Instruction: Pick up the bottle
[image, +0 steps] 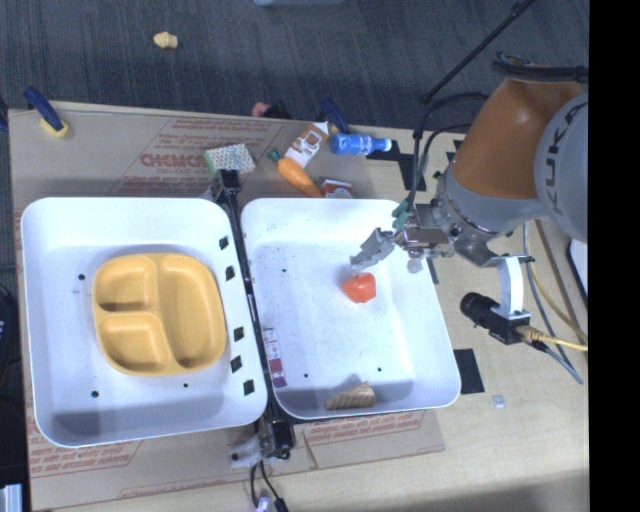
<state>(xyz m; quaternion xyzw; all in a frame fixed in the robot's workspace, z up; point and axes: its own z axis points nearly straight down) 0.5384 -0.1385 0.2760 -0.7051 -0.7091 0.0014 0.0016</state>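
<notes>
Hovering over right bin (430, 350), gripper (372, 252) sits just above red object (360, 288); jaws' state cannot be told. Blue bottle (358, 145) lies on bench beyond bin's far edge, outside both bins. Risk: descent here grabs red object, not bottle. Bottle on its side near orange carrot-like toy (298, 177) may roll from slanted approach.
</notes>
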